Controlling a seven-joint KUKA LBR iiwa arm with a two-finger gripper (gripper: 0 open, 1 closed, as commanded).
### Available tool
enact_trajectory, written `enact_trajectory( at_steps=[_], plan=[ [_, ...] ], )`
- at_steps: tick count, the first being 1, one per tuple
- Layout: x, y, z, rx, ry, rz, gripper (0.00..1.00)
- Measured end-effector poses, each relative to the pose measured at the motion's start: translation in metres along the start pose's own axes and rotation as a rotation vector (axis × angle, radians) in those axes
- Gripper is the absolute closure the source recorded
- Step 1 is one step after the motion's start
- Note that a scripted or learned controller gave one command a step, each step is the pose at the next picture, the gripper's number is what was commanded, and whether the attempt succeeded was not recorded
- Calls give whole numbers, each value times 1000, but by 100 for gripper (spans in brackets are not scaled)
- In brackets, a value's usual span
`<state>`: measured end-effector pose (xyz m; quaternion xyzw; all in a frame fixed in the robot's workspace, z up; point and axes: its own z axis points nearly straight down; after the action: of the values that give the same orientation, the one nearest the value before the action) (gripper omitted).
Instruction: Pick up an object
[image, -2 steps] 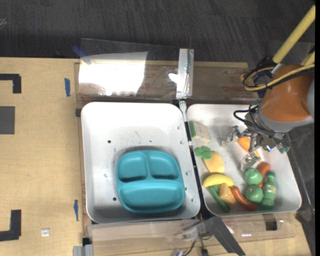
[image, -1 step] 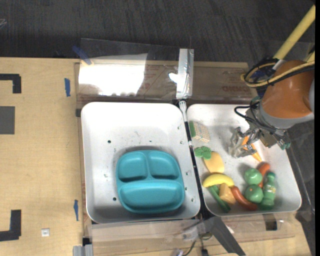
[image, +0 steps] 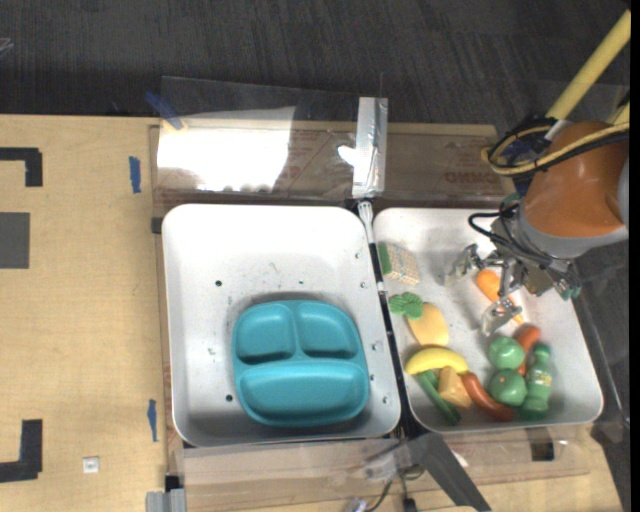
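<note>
Looking near to far: toy veg (image: 505, 385) piled at the right bin's (image: 590, 395) front edge, light, hard, prob. slick plastic. Orange piece (image: 487, 284) sits under the gripper (image: 497, 285); grip its narrow middle. Can't tell if it's clamped.

There is one camera, fixed above the bench (image: 70, 300) and looking down at a slant. It sits far enough to take in both white bins: the left bin (image: 190, 240) near the middle of the view and the right bin (image: 585, 375) toward the right. The arm (image: 570, 195) enters from the right side.
</note>
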<state>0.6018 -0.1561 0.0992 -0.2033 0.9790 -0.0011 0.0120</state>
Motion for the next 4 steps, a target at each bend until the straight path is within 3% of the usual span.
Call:
enact_trajectory(
  at_steps=[1,2,3,4],
  plan=[
    [6,1,10,-5,13,124,0],
    [1,-1,-1,1,-1,126,100],
    [2,0,0,0,1,126,0],
    [1,5,11,-2,14,234,0]
  ],
)
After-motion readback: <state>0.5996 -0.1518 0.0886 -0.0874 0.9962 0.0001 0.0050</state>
